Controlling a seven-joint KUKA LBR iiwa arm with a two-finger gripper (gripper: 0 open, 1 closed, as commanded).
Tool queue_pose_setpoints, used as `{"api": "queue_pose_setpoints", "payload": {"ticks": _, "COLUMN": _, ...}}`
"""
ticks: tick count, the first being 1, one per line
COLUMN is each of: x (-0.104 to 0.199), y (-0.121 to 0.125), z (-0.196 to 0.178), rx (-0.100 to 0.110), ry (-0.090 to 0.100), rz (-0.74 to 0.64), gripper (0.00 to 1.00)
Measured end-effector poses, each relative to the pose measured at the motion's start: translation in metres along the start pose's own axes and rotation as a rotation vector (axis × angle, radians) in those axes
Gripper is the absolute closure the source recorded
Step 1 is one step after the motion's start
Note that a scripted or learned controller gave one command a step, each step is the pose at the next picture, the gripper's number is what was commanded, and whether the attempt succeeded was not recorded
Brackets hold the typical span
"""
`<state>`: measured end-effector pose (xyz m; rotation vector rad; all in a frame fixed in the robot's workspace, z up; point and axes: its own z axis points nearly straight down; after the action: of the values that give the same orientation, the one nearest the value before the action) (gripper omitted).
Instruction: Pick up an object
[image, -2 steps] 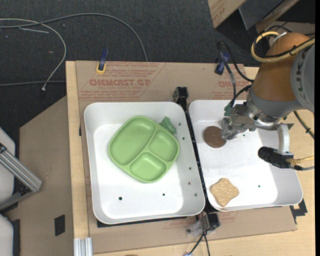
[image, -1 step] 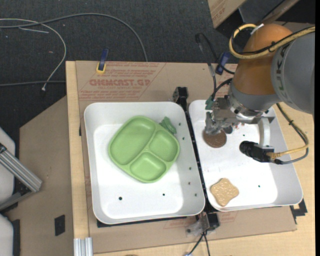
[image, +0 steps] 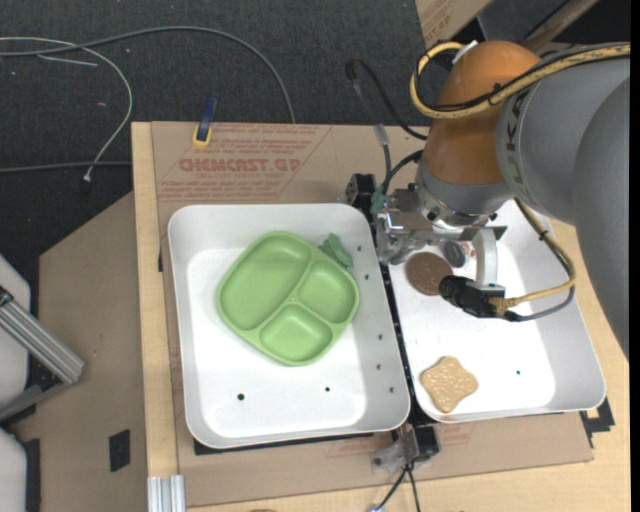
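two shallow white bins sit side by side on a cardboard-covered surface (image: 250, 160). the left bin (image: 200, 400) holds a green divided plate (image: 288, 297), lying flat and turned at an angle, with a small dark green piece (image: 337, 250) touching its far right edge. the right bin (image: 560, 370) holds a tan, toast-shaped piece (image: 447, 383) near its near left corner, and a round brown disc (image: 426, 272) at its far left part, partly covered by the arm's wrist hardware. the arm (image: 480, 120) comes in from the right, its orange band above the far left part of the right bin, and the jaws (image: 432, 250) point down just over the brown disc. whether the jaws are apart or together cannot be told, since the wrist hides them. a black and yellow cable (image: 500, 298) trails from the wrist across the right bin. loose grey cables (image: 110, 80) lie on the dark floor beyond the surface.
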<state>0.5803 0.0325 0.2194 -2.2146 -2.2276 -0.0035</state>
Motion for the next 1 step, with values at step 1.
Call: {"api": "queue_pose_setpoints", "payload": {"ticks": 1, "x": 0.0430, "y": 0.0131, "z": 0.0000, "rx": 0.000, "ry": 0.000, "rz": 0.001, "gripper": 1.00}}
